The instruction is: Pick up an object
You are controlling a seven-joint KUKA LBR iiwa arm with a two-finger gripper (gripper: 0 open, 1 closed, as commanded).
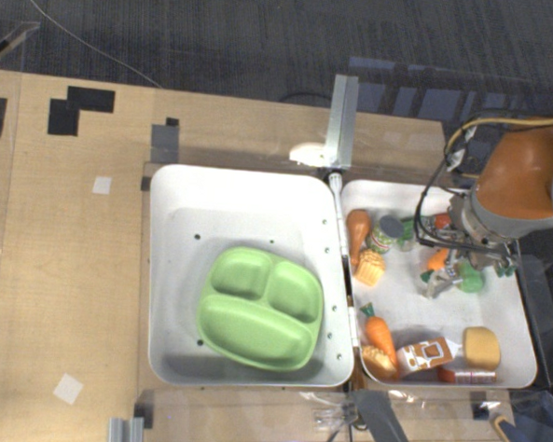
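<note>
Green three-compartment plastic plate (260, 307) sits in left bin (162, 255), well left of gripper (438, 285). Gripper low in right bin (521, 342), finger state: cannot tell. Small orange and green toy pieces (453, 265) just beside it; orange carrot (378, 332) below-left, yellow block (482, 347) below-right.

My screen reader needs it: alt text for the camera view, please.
The arm's pincer hangs low over the right bin, among small toy foods: a carrot, corn, a yellow block. The left bin holds a green divided plate.
</note>
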